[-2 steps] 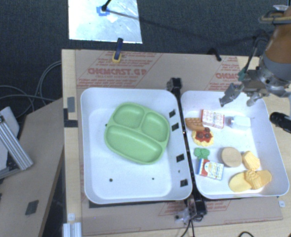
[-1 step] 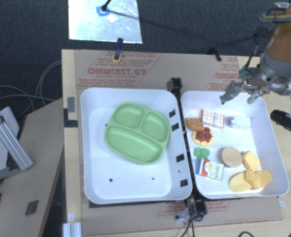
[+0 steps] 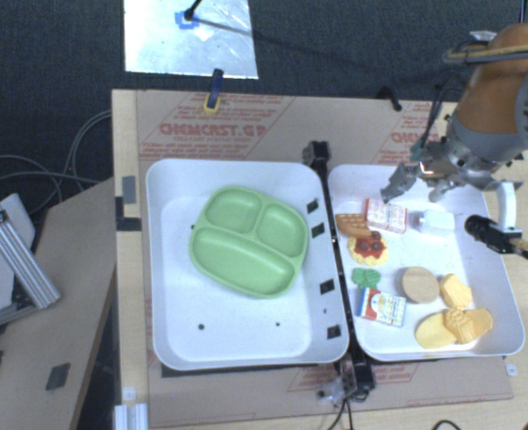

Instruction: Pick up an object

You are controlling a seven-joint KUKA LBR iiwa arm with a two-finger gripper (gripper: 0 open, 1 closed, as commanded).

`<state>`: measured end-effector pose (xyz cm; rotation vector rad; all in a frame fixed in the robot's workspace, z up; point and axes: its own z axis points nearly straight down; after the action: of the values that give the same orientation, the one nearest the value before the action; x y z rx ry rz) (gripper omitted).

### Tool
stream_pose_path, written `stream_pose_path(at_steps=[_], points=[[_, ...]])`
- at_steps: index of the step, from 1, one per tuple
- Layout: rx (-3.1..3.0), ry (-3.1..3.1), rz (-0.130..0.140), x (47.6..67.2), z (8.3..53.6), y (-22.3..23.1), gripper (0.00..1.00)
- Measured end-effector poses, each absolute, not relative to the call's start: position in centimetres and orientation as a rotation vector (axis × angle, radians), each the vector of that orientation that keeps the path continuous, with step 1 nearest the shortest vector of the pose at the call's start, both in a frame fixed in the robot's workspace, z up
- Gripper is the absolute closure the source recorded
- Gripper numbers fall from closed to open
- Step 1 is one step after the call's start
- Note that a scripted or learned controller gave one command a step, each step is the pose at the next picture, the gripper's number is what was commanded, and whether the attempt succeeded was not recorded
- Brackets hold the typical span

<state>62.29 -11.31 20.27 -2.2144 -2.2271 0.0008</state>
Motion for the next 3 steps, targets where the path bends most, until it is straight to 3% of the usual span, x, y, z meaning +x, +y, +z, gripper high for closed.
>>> stream_pose_path(at_steps=[2,3], points=[[-2.220,-2.222,0.001,63.1,10.2,-12.0,0.00],[-2.226,-2.227,-0.003,63.3,8.7,-12.2,0.00]])
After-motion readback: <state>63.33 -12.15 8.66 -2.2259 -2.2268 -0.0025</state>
